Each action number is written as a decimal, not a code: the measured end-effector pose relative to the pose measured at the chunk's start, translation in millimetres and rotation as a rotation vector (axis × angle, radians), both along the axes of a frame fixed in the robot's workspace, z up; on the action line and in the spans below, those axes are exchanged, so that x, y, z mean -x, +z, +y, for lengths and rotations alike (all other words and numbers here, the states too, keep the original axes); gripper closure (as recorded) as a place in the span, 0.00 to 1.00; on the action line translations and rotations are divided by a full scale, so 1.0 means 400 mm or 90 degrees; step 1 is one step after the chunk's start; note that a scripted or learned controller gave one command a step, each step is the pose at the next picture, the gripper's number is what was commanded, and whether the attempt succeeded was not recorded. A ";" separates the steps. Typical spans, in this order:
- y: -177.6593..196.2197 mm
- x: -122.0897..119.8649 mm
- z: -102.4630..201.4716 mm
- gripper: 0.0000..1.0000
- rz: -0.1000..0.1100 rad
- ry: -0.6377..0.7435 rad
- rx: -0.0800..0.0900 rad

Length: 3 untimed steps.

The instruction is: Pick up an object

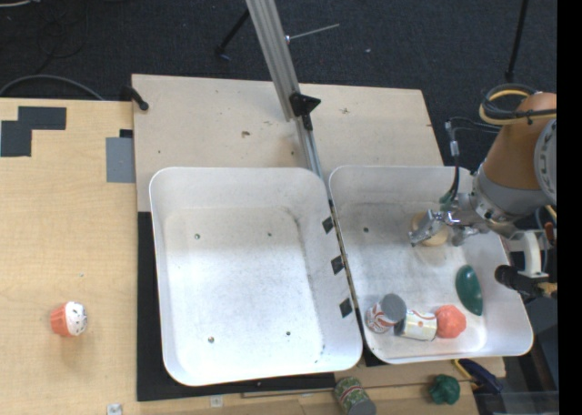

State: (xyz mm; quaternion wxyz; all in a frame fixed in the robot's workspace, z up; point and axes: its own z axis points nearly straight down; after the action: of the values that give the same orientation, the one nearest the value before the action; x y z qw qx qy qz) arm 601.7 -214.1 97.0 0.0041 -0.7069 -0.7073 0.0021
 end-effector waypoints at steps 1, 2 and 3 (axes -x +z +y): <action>-0.016 0.001 0.002 0.00 -0.003 0.000 0.001; 0.011 0.000 0.001 1.00 -0.003 0.000 0.001; 0.119 0.005 -0.011 1.00 -0.006 -0.003 0.002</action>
State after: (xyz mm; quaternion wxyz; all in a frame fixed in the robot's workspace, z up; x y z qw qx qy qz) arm 599.6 -218.3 144.5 -0.0007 -0.7084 -0.7058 -0.0002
